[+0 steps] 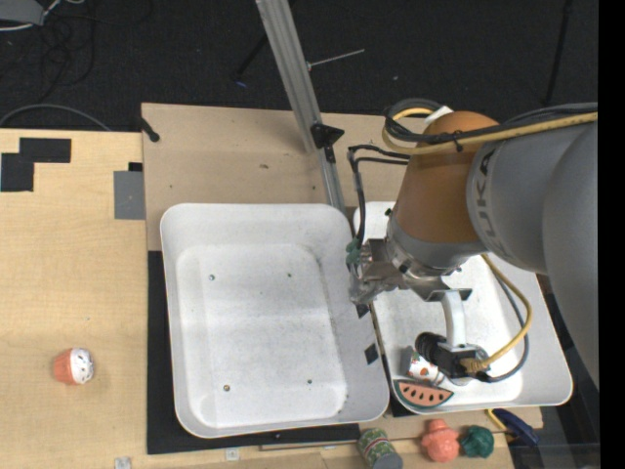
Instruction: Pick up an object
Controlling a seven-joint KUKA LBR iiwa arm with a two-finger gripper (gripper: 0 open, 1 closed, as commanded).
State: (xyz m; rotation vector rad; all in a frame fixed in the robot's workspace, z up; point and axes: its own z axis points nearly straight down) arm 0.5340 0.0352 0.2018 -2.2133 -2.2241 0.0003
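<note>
The claw (363, 279) hangs over the seam where the two white bins meet, at the left rim of the right bin (547, 384). The bulk of the wrist covers it from above, so I cannot tell whether it is clenched or released, and nothing can be seen in its grasp. Above it the orange band and the grey arm (532, 198) fill the upper right and cover most of the right bin's floor.

Near the front edge of the right bin lies a watermelon slice (423, 395), red with dark seeds and a green rind, well apart from the claw. Just behind it, touching or nearly so, sits a small red and white piece (421, 367) too small to make out.

The left bin (254, 330) lies beside the claw, its speckled floor showing a few dark dots.

On the worktop (68, 262) in front of the bins stand a greenish-brown cylinder (376, 447), a pink lump (439, 441) and a green lump (478, 441), close together in a row. Far to the left, well apart from both bins, rests a round orange toy (73, 366) with a white face. Behind the bins a metal rail (293, 66) slants down toward the seam.
</note>
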